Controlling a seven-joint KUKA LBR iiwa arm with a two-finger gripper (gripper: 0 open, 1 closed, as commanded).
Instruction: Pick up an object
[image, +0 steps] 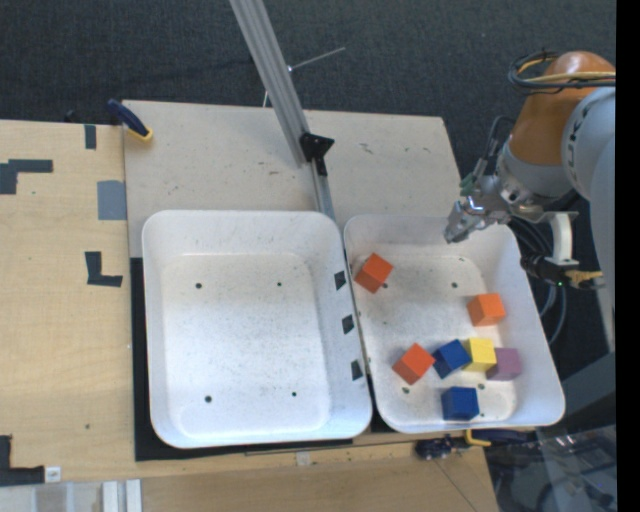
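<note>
- You can't tell how the gripper (458, 232) is set; it hangs at the right bin's (535, 330) far rim, too small and blurred.
- Your blocks lie in that bin; the nearest, an orange block (374, 271), sits apart.
- The arm's upper body is cut off at the right.

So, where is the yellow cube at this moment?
In the right bin, near its front right corner, the yellow cube sits between a blue cube and a purple cube.
</note>
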